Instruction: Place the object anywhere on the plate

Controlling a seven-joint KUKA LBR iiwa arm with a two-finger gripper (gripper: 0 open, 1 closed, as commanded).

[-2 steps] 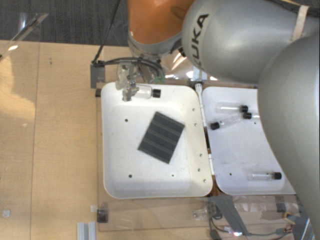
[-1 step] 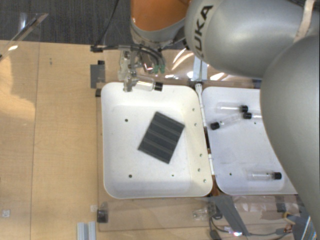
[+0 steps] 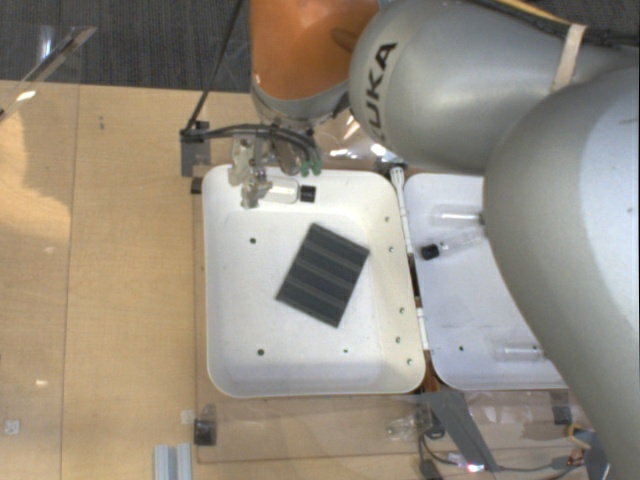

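The plate is a dark grey ribbed rectangle lying tilted in the middle of the left bin. A small clear tube with a black cap lies at the bin's far edge, beyond the plate and apart from it. My gripper hangs at the bin's far left corner, right beside the tube's left end. The view does not show whether the tube is in its grasp. The orange band and grey arm rise behind it and to the right.
The right bin holds another clear tube with a black cap and a clear item near its front. My arm covers much of that bin. Bare wooden bench lies to the left.
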